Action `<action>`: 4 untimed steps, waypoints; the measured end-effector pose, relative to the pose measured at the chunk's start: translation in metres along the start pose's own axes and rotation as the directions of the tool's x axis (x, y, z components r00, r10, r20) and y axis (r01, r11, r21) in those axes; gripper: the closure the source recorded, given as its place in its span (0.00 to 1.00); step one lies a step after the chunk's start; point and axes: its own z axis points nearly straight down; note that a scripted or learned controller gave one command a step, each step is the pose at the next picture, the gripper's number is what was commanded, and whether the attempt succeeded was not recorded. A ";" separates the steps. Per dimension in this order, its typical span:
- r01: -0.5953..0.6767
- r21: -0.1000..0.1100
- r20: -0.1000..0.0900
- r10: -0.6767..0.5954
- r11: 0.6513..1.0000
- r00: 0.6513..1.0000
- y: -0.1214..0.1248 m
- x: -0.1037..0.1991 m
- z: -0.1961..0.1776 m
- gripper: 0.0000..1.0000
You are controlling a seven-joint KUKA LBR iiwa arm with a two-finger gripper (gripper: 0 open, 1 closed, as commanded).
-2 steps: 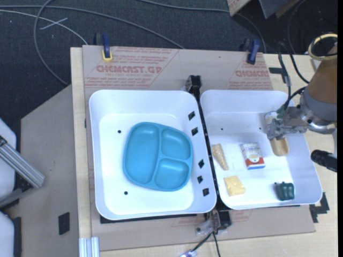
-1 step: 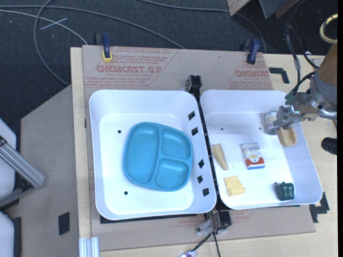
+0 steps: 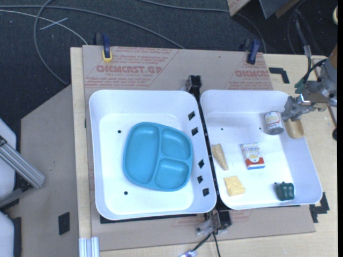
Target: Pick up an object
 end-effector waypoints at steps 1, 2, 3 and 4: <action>0.004 0.008 -0.005 -0.004 1.000 1.000 0.003 0.045 0.007 1.00; 0.005 0.009 -0.005 -0.005 1.000 1.000 0.006 0.101 0.018 1.00; 0.005 0.005 -0.004 -0.005 1.000 1.000 0.019 0.149 0.014 1.00; 0.004 0.005 -0.005 -0.004 1.000 1.000 0.027 0.205 0.012 1.00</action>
